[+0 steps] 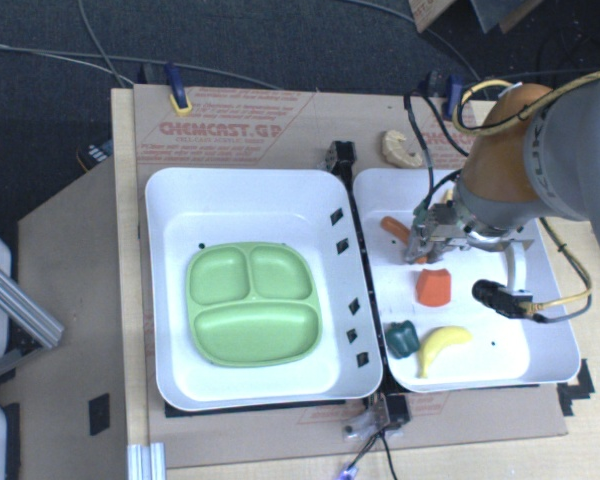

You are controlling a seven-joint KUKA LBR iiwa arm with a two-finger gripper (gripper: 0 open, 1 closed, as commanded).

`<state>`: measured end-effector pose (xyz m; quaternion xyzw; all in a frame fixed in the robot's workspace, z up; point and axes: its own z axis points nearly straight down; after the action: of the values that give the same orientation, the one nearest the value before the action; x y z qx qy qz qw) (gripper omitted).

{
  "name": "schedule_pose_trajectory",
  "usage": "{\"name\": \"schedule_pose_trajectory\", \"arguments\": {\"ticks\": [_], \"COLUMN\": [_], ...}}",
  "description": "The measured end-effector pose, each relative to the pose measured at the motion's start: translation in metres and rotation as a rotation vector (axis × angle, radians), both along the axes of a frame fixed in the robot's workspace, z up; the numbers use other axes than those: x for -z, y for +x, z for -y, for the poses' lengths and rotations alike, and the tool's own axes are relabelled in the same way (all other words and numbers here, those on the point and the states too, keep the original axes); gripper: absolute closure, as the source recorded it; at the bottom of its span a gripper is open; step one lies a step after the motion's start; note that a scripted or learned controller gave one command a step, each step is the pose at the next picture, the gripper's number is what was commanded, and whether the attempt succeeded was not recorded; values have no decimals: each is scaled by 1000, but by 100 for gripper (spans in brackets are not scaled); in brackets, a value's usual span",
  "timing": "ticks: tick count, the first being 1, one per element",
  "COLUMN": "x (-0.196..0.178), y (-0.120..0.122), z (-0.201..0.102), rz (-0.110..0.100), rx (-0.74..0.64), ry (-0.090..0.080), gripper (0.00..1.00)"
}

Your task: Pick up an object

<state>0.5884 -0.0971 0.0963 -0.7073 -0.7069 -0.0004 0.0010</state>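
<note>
My hand (423,245) hangs just above the orange block (434,286); I cannot tell its opening. Crowded by the carrot (394,227), it may close on nothing.

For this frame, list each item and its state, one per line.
Gripper: low in the right bin, fingers' state unclear.
Green divided plate: flat in the left bin, compartments bare.
Orange block: resting, ungripped.
Banana: lying near front wall.
Green object: lying beside the banana.
</note>
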Motion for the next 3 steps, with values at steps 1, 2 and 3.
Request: {"name": "schedule_pose_trajectory", "arguments": {"ticks": [1,2,3], "x": [-48,-106,-123], "y": [9,18,19], "z": [4,-3,-4], "rz": [7,8,4], "rx": [-1,-3,-2], "ry": [-3,-2,-2], "gripper": [100,100,100]}}
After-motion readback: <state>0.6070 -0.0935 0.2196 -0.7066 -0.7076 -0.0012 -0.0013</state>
